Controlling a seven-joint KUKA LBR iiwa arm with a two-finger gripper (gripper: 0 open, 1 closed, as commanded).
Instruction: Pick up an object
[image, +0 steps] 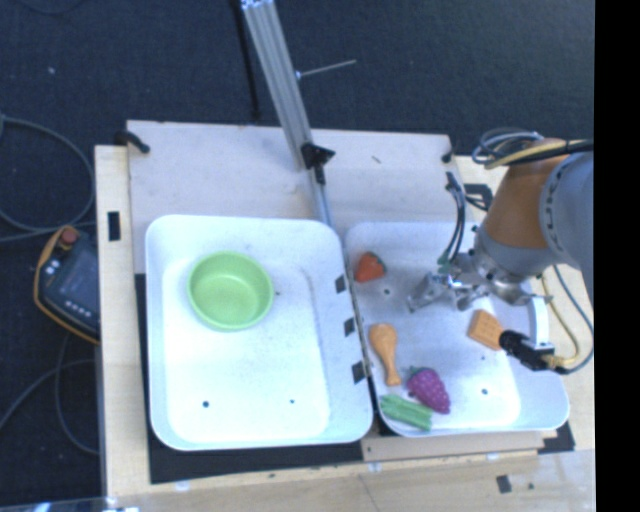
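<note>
The gripper (428, 293) hangs in the right bin (540, 405), its opening unclear, nothing visibly held. The strawberry (370, 267) lies just beside it, toward the left bin; centring above it before descending seems wise.

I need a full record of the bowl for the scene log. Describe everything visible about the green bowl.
The green bowl is a round, pale lime-green dish, plastic by its look, with a smooth rim and a plain inside that holds nothing. It stands upright on the floor of the left bin, in that bin's upper left part, near the wall but apart from it. Nothing else touches it, and the gripper is away over the right bin.
</note>
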